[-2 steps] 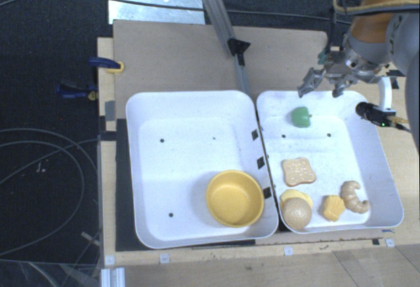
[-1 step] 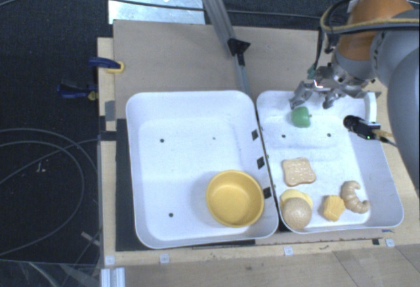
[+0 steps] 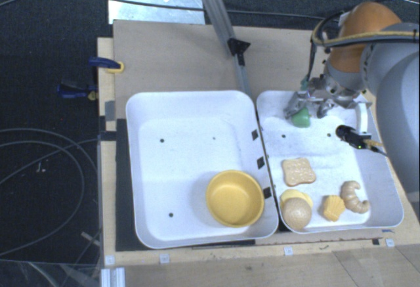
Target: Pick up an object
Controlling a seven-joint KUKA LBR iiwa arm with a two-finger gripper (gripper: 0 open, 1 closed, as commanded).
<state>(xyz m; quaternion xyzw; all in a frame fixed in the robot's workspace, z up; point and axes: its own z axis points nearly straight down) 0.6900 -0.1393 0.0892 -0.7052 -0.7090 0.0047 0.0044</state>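
Arm (image 3: pixel 387 62) enters from the right, over the right bin (image 3: pixel 387 213). Left bin (image 3: pixel 177 121) holds a yellow bowl (image 3: pixel 235 198) near its front right corner. Gripper (image 3: pixel 303 110) sits at the right bin's back left, fingers closed on a green object (image 3: pixel 301 118). Along that bin's front: cracker (image 3: pixel 298 171), bun (image 3: pixel 296 209), croissant (image 3: pixel 354 196), shell pastry (image 3: pixel 333 207).

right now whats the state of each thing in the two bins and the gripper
yellow bowl: upright, in left bin
green object: in right bin, at the gripper
toast slice: lying flat
round bun: resting in the bin
croissant: lying flat
small yellow piece: lying beside croissant
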